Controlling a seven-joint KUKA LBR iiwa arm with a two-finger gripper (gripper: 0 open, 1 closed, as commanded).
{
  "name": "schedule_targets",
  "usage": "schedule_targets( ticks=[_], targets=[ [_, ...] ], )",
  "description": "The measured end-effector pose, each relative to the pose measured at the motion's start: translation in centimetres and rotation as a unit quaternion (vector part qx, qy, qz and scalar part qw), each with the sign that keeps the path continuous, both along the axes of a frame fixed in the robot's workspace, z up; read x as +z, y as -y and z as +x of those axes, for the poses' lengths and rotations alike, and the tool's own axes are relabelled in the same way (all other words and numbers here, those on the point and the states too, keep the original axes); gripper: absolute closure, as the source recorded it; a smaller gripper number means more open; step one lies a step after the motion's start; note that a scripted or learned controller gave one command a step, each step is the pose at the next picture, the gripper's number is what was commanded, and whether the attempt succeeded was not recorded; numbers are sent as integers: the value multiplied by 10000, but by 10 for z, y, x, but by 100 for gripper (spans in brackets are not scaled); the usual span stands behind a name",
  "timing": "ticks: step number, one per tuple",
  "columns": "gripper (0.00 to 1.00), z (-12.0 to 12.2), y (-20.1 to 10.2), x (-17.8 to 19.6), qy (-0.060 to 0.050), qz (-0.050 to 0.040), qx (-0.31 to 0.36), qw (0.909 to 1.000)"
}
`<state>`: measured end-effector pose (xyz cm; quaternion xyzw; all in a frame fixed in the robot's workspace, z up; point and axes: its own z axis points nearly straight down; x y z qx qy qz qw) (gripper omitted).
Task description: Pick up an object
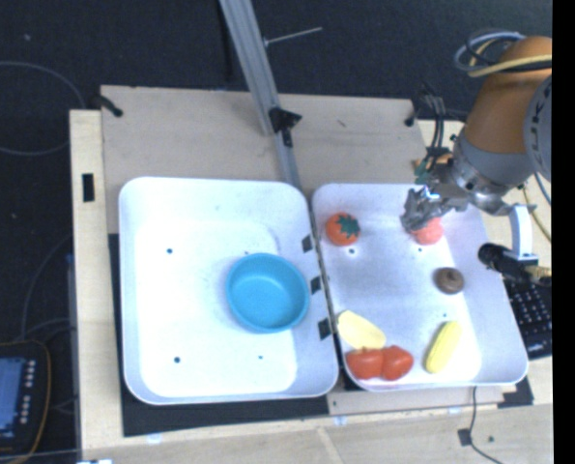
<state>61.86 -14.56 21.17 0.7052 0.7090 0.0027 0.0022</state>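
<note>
White and shallow, the two plastic bins sat side by side on the pale wooden bench, their corners rounded. The left bin carried a round blue bowl, smooth and glossy, near its right wall. The right bin carried the toy food: a small red tomato with a green top near the far left corner, a dull brown rounded lump towards the right side, a pale yellow wedge by the near left wall, a red pepper-like piece touching the near rim, and a smooth yellow oblong piece just beside it.

The grey arm with its orange band reached in from the right, and the gripper hung over the far part of the right bin, directly above a small reddish-pink object. Whether the metal tips were spread or clamped could not be told, nor whether they touched that object.
</note>
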Motion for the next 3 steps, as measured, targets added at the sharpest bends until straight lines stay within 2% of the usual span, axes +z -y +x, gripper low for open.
schedule_targets(
  ticks=[1,2,3],
  targets=[
    [100,-7,6,60,8,-6,-12,10000],
    [100,-6,8,84,-13,-4,3,10000],
    [100,-20,-37,84,-32,3,12,10000]
  ],
)
